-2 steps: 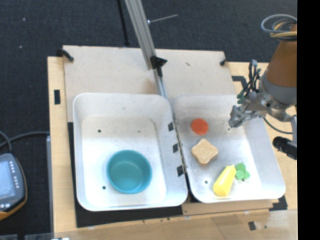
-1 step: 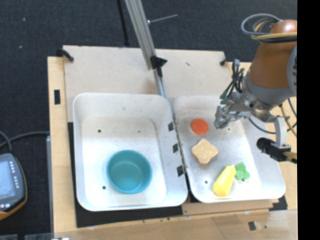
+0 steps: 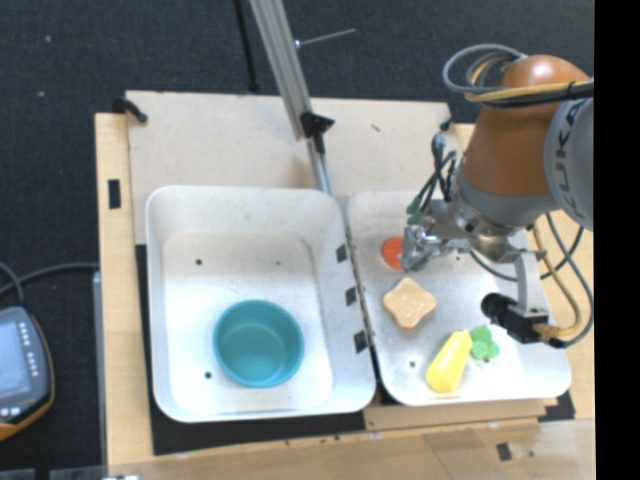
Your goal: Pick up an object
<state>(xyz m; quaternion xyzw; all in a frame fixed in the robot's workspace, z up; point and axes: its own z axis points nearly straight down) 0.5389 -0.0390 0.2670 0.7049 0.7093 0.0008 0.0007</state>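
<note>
So two shallow white bins are set side by side on the bench, and the loose stuff is split between them, presumably so anything grabbed from one can be dropped in the other. In the left bin (image 3: 180,218) a teal bowl (image 3: 258,342) is parked near the front edge, upright, well apart from everything else.

The right bin (image 3: 540,373) is where the pickable bits are kept. A small red-orange object (image 3: 391,253) is sitting close to the bin's left wall, toward the back. A tan cookie-shaped piece (image 3: 409,303) is found just in front of it, around the bin's middle. A yellow piece (image 3: 449,361) is laid near the front edge, with a little green piece (image 3: 484,344) touching or just beside its right end, hard to call which.

The arm is brought in over the right bin's back half, wrist pointed down. The gripper (image 3: 418,245) is lowered right next to the red-orange object, which is seen peeking out on its left side. Whether it's spread or closed can't be told from this angle, and nothing can be said to be held. That red-orange thing is judged the likely target, being nearest.
</note>
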